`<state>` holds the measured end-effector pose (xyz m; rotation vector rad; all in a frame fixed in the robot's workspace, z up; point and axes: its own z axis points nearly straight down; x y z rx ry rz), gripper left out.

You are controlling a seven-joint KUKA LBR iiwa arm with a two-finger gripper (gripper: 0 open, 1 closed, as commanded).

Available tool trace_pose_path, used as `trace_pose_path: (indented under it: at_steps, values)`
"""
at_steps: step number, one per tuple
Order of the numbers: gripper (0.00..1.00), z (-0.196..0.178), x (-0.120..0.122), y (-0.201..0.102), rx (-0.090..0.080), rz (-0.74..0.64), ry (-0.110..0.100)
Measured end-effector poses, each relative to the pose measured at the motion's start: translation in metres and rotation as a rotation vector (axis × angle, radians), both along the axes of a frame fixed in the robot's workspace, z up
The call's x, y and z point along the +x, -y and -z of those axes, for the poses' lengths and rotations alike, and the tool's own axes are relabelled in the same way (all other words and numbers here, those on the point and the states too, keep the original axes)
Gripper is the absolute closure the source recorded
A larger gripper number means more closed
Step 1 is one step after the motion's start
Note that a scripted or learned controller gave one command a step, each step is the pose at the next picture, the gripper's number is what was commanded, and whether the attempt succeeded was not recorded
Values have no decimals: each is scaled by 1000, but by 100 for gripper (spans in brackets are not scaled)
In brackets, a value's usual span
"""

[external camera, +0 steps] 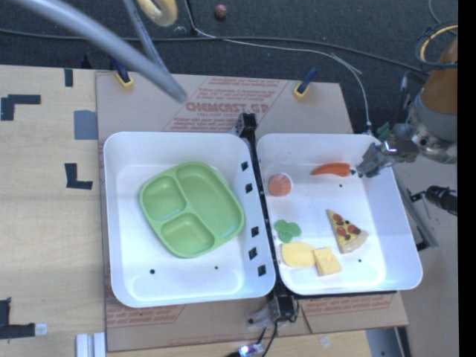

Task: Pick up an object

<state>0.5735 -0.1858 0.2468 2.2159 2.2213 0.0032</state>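
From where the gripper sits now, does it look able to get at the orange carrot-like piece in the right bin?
Probably yes. The gripper sits just right of the orange piece, which lies alone on bare bin floor, nothing between them.

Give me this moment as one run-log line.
phase: approach | end effector: over right bin far-right edge, beside orange carrot | holding: nothing seen | green tray: left bin

Divided tray [192,208] lies in left bin [119,222]; in right bin [394,236], carrot [330,169] at 12 o'clock, round piece [280,185] at 10, leafy piece [287,230] at 8, pizza slice [346,231] at 4, two blocks [311,258] at 6, touching.
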Motion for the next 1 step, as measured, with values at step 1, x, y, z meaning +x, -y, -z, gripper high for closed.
trace_pose_path:
  at_steps: [1]
  values:
    - [100,9,15,-60,3,-4,-5]
